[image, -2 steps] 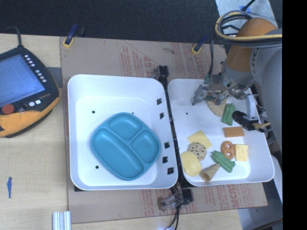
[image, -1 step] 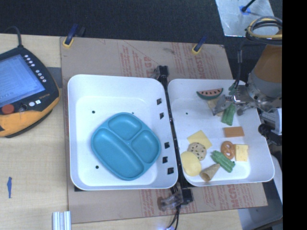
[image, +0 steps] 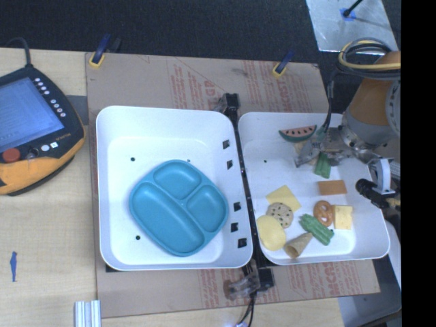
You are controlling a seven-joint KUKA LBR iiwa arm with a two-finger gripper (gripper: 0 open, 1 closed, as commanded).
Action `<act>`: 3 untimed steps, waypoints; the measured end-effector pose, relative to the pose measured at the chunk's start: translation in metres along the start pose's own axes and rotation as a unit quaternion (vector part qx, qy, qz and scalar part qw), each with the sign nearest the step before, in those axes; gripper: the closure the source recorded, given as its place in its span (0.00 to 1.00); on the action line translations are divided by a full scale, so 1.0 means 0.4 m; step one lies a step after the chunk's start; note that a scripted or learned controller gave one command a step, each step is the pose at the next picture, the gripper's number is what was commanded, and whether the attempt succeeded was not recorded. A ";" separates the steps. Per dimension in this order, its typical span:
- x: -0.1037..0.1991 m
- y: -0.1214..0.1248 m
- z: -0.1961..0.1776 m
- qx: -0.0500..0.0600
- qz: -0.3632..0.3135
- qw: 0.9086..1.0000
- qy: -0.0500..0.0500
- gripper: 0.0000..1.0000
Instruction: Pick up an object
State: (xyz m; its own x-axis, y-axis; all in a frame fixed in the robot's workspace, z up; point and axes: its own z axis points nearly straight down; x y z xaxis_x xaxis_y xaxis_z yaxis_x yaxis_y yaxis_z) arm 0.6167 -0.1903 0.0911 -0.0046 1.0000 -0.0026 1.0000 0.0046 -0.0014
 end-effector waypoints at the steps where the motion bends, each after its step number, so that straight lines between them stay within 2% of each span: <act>1: 0.085 -0.286 -0.012 -0.002 0.000 1.000 0.000 0.00; 2: 0.068 -0.035 -0.077 -0.005 -0.002 1.000 0.000 0.00; 3: 0.010 -0.162 0.002 0.003 0.002 1.000 0.002 0.00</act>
